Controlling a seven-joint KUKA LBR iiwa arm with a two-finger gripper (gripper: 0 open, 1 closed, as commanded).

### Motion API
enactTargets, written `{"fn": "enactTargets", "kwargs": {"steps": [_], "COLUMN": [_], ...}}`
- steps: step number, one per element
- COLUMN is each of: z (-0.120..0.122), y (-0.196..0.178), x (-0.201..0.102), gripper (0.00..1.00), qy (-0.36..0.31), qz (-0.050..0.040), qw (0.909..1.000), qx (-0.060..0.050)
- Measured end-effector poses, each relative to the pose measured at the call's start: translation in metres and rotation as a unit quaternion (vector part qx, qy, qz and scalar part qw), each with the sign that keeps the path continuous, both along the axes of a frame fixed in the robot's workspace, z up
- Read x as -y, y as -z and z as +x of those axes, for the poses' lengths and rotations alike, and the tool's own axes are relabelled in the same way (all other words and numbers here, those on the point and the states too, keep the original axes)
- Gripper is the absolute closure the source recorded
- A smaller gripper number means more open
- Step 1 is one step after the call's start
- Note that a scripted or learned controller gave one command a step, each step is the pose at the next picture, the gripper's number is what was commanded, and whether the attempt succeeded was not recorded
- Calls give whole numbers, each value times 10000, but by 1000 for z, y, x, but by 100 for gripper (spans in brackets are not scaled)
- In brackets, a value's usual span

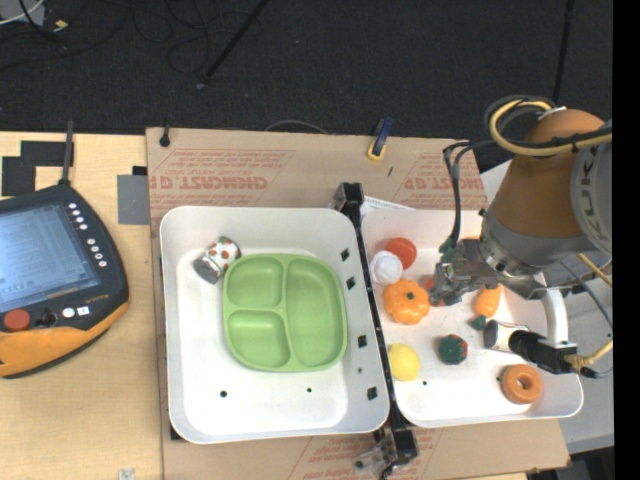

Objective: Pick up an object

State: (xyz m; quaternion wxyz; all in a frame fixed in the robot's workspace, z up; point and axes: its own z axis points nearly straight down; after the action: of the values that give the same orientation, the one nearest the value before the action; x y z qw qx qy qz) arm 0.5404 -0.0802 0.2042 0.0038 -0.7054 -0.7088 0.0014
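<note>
Starting on the left, a green plate (284,311) and a spotted cup (217,259) sit in the left bin (190,368). Cardboard (250,173) behind shows upside-down red writing, too blurry to be sure of. In the right bin (560,403), the gripper (452,280) hangs just beside a small pumpkin (406,302); its grip can't be made out.

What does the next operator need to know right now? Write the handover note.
Hand: low in the right bin, beside the small pumpkin; finger state unclear, nothing seen held.
Right bin: red ball, white ball, yellow lemon, dark green piece, orange ring.
Left bin: green divided plate, small spotted cup.
Done: nothing lifted.
Left: grasp and lift one object.
</note>
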Motion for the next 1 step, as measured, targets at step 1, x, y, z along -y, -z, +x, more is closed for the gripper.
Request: {"fn": "enactTargets", "kwargs": {"steps": [1], "z": [-1], "y": [-15], "x": [-55], "gripper": [100], "qy": [-1], "qz": [-6], "qw": [10000], "qx": [10]}}
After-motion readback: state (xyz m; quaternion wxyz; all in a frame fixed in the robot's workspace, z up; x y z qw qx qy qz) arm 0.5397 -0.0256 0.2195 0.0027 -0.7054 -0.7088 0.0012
